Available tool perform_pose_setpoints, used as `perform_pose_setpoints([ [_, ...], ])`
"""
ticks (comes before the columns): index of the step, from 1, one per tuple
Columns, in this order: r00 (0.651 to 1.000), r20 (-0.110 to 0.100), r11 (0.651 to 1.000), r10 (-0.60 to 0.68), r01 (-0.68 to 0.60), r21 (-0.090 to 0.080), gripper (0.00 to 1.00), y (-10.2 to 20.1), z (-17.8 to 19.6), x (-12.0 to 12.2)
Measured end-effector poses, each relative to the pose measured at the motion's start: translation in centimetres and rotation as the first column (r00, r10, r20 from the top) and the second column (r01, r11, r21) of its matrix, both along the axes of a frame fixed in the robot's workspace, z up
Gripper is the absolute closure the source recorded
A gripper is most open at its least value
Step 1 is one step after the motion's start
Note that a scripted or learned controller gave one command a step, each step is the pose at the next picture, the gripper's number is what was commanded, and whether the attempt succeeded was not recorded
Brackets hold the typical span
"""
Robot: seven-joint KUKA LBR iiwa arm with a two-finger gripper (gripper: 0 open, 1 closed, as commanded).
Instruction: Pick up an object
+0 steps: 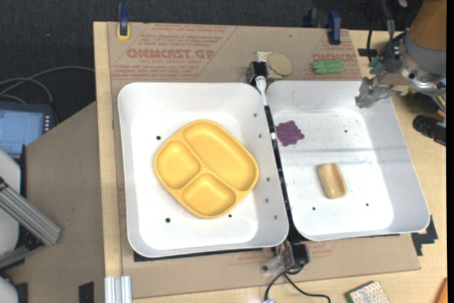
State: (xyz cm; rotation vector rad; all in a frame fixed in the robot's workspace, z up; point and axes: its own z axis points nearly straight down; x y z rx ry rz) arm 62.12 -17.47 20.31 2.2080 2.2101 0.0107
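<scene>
A tan, bread-roll-shaped object [331, 179] lies in the right bin [397, 174], toward its front middle. A flat purple piece [289, 133] lies near that bin's left wall. A yellow divided tray [206, 167] with three compartments sits in the middle of the left bin [135, 152]. My gripper [370, 90] hangs at the right bin's far right corner, well apart from the tan object and the purple piece. Nothing shows between its fingers.
A green object [328, 67] and a tan disc [281, 65] lie on the cardboard behind the bins. Blue clamps [333, 28] hold the board's far edge. The arm's grey body [425, 60] reaches in at the upper right.
</scene>
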Motion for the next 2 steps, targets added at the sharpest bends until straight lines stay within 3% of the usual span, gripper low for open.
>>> perform_pose_setpoints([
  [1, 1.0, -0.01, 1.0, 0.004, -0.004, 0.006, 1.0, 6.0, 5.3, 0.4],
  [2, 1.0, -0.014, 1.0, 0.002, -0.002, 0.007, 1.0, 8.9, 6.3, -0.1],
])
